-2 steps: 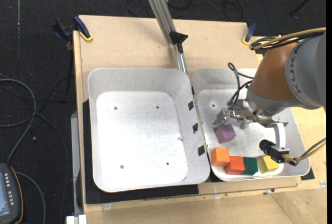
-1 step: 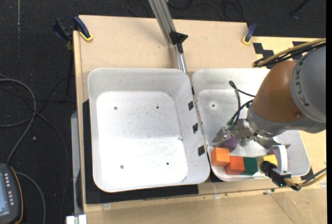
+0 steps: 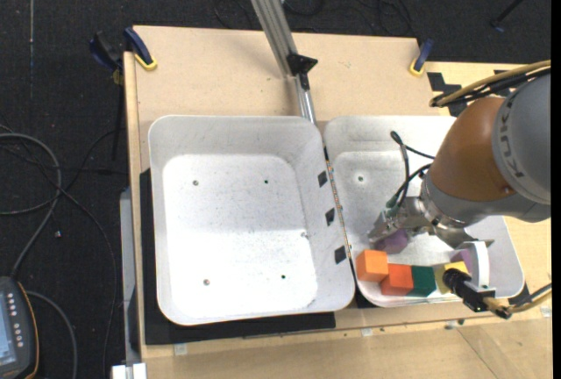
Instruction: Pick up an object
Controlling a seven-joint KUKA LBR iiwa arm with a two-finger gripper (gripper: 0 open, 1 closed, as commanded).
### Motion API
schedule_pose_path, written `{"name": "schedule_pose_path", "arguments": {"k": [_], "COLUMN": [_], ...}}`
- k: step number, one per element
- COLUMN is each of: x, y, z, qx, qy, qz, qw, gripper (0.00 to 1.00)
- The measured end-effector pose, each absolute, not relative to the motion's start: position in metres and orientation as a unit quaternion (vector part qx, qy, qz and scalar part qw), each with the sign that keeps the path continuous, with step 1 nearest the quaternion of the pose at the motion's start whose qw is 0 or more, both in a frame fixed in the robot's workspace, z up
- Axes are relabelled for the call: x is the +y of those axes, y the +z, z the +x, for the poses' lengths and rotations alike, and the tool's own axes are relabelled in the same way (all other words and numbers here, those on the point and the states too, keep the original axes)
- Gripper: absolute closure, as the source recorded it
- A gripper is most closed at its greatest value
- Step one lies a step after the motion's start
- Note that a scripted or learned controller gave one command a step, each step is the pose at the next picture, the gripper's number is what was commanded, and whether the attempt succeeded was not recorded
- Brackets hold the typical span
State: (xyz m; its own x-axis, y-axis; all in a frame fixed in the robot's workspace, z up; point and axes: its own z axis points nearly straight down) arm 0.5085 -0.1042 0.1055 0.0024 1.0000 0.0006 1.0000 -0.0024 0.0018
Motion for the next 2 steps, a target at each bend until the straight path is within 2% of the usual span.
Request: {"name": "schedule_pose_path", "arguments": {"k": [1, 2], "x": [-0.021, 0.054], "y": [0.200, 0.281], "z": [0.540, 0.613], "qx": [0.711, 0.711], "qy": [0.0041, 0.0053], "qz": [0.703, 0.703], "qw": [0.002, 0.004], "gripper": [1.00, 1.00]}}
